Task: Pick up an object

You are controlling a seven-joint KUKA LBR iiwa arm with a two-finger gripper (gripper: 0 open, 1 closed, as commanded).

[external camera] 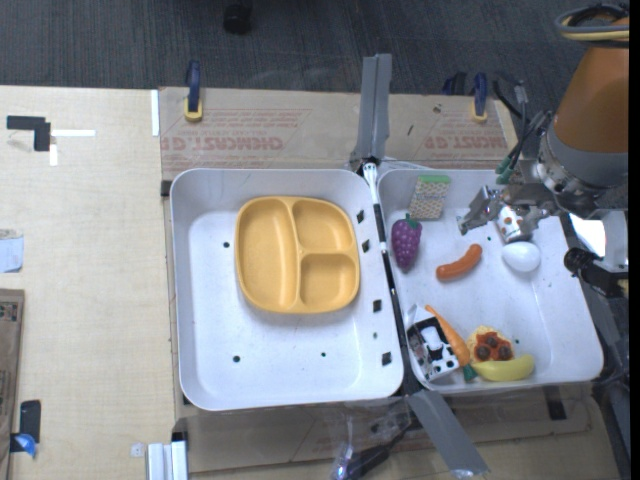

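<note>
Two bins are shown, a yellow tray (297, 253) in the left, while the gripper (500, 211), fingers spread, is poised at two o'clock over the right bin (560, 318), beside an egg (520, 257).

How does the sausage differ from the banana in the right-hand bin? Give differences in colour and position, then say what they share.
The sausage is orange-red; the banana is yellow. The sausage lies near the middle of the right bin, clear of other things, while the banana lies at the near edge, against a small pizza slice. Both are curved toy foods lying flat in the same bin.
</note>
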